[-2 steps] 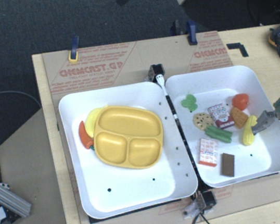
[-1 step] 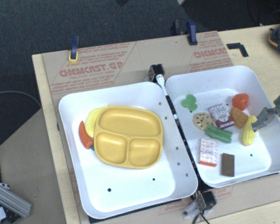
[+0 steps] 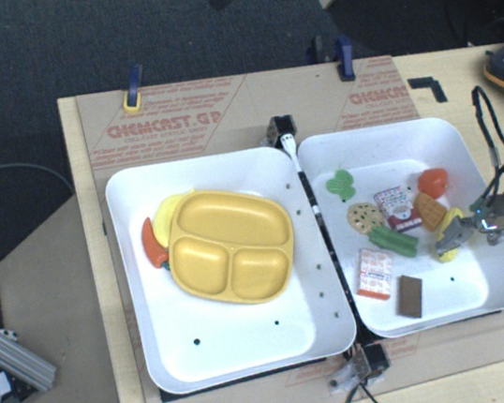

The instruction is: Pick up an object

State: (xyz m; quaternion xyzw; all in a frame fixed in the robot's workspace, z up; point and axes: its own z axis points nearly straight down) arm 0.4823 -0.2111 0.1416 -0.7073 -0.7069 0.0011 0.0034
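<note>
bright even light | soft shadows | mild blur, slightly grainy

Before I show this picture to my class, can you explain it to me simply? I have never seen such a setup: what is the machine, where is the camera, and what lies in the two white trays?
One camera looks down at a slant on a bench with two shallow white bins. The robot arm reaches in from the right; its gripper is low over the right bin, by a small yellow piece. I cannot tell whether it holds anything. The left bin has a yellow divided plate lying on a red piece. The right bin has toy food: a cookie, a green leafy piece, a tomato, a green pod, small packets and a brown bar.
</note>
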